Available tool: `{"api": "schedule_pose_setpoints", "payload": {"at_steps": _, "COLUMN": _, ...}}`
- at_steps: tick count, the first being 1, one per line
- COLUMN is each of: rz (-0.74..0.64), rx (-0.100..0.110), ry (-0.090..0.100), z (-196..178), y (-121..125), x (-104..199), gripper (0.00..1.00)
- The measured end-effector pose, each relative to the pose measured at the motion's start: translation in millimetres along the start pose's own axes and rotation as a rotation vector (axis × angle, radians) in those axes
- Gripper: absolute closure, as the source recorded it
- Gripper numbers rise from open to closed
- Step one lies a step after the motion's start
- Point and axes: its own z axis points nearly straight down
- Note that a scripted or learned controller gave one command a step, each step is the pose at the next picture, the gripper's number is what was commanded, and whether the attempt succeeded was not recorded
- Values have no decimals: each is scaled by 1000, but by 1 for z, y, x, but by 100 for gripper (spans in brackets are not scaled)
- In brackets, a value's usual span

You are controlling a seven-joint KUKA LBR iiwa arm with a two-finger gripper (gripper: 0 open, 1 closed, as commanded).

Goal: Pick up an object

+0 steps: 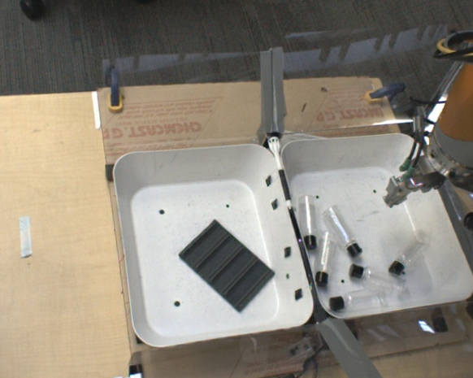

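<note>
Risk we see is a slip, since the clear black-capped vials (pixel 338 233) lie loosely crowded in the right bin (pixel 440 294), below the gripper (pixel 396 192), whose jaws' opening we cannot tell, and could roll away.

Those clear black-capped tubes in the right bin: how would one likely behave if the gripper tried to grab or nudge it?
The clear tubes look round and slender, so a nudge would probably send one rolling across the right bin. Their see-through bodies suggest thin, light, probably smooth plastic that might slip between fingers. They lie close together at different angles, so the gripper could easily disturb neighbours.
</note>
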Motion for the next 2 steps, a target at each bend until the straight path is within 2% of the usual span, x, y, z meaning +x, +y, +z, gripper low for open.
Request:
{"api": "schedule_pose_setpoints", "payload": {"at_steps": 1, "rz": 0, "rx": 0, "ry": 0, "z": 0, "y": 0, "x": 0, "gripper": 0}}
{"api": "schedule_pose_setpoints", "payload": {"at_steps": 2, "rz": -1, "rx": 0, "ry": 1, "z": 90, "y": -33, "x": 32, "gripper": 0}}
